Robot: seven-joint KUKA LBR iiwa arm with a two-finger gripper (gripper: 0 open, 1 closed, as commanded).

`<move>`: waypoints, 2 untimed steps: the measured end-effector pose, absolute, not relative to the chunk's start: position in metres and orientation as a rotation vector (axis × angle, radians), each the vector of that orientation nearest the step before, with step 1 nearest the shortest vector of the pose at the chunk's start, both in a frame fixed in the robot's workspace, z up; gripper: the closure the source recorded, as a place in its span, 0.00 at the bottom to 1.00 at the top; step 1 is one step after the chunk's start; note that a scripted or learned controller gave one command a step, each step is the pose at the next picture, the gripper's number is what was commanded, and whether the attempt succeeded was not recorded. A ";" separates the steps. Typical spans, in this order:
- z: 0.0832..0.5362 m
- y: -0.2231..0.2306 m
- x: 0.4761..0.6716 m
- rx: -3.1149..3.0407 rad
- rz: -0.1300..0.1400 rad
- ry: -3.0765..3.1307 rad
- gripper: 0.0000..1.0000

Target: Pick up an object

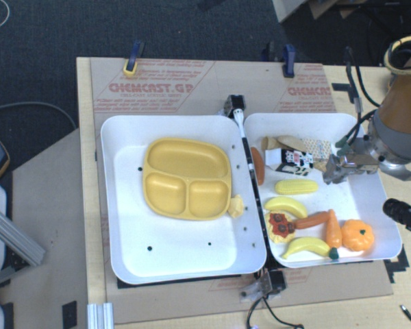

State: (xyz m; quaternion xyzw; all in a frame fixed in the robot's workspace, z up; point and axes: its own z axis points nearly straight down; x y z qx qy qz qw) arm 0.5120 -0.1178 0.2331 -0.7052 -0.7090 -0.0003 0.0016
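Observation:
The right bin (370, 204) holds several toy foods: a black-and-white carton (296, 160), a corn cob (296, 186), a banana (285, 205), a pizza slice (279, 225), a red sausage (314, 218), a carrot (333, 229), an orange pumpkin (357, 236) and a second banana (308, 247). A reddish hot dog (258, 165) lies along the bin's left wall. My gripper (334, 169) hangs over the right bin, just right of the carton and above the corn cob's right end. Nothing visibly hangs from it.
The left bin (123, 204) holds a yellow divided plate (188, 178) with a small yellow piece (236, 206) at its right edge. Clamps (131, 64) (288, 59) stand at the bench's far edge. Cables (356, 94) run by the arm at right.

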 end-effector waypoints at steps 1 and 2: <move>0.238 -0.063 0.501 -2.213 0.000 -2.225 1.00; 0.218 -0.025 0.478 -2.214 0.004 -2.221 1.00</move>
